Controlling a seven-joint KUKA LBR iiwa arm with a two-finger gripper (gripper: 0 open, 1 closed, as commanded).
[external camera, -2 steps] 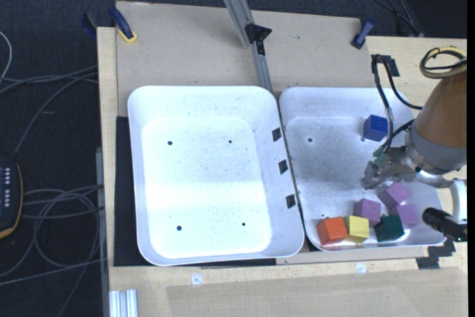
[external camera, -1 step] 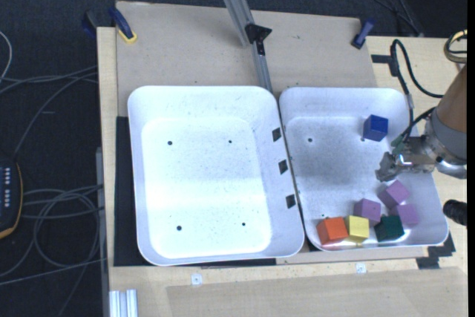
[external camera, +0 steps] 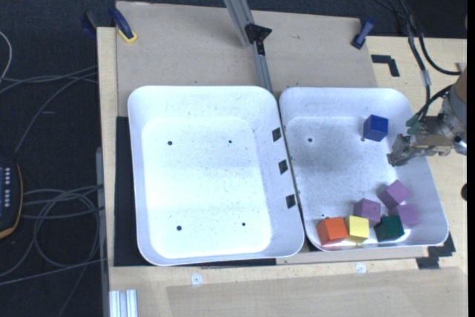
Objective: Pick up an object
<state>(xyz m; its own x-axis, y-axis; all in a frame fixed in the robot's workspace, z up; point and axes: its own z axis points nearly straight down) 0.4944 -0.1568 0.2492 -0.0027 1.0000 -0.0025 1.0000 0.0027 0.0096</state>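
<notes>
Looking down on the right bin (external camera: 326, 111), you find the jaws (external camera: 401, 152) low at its right wall, between the blue cube (external camera: 375, 127), just up and to the left, and a purple block (external camera: 395, 193) below. The blue cube sits nearest and stands alone, likely the easiest target. Whether the jaws are spread or pressed together cannot be told; nothing is visibly held.

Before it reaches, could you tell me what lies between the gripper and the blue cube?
Camera view: only bare white bin floor lies between gripper and blue cube.
</notes>
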